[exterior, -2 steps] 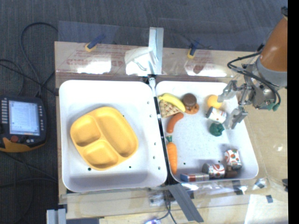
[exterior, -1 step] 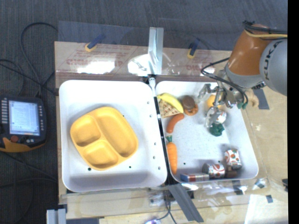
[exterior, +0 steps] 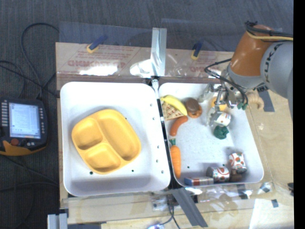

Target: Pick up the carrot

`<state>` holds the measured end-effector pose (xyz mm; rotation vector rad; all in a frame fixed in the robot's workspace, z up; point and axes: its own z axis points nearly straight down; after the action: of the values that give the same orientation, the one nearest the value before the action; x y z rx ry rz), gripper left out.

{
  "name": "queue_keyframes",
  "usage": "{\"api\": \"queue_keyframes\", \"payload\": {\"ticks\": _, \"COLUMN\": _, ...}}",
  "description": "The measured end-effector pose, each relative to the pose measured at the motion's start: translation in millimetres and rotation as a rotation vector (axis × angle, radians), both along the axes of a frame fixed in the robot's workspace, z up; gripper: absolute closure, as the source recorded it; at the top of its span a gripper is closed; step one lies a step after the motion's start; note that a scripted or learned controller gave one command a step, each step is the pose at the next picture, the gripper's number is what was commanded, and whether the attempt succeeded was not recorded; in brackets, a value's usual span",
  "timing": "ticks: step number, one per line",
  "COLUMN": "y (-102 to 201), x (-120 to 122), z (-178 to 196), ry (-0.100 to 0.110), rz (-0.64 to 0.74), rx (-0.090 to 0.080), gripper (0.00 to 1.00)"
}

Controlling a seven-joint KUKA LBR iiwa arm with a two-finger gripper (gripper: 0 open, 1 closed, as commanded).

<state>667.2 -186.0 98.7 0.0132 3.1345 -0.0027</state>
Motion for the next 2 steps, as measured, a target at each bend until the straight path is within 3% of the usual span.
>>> {"api": "queue_keyframes", "payload": {"ticks": 1, "y": 0.8, "x": 0.9, "z": 9.8, "ry": -0.003, "rz": 0.002, "rx": -0.003, "gripper": 1.0}}
{"api": "queue_keyframes", "payload": {"ticks": 2, "y": -32.9, "x": -32.8, "z": 34.3, "ry": 0.001, "rz": 0.126, "rx": 0.004, "gripper": 1.0}}
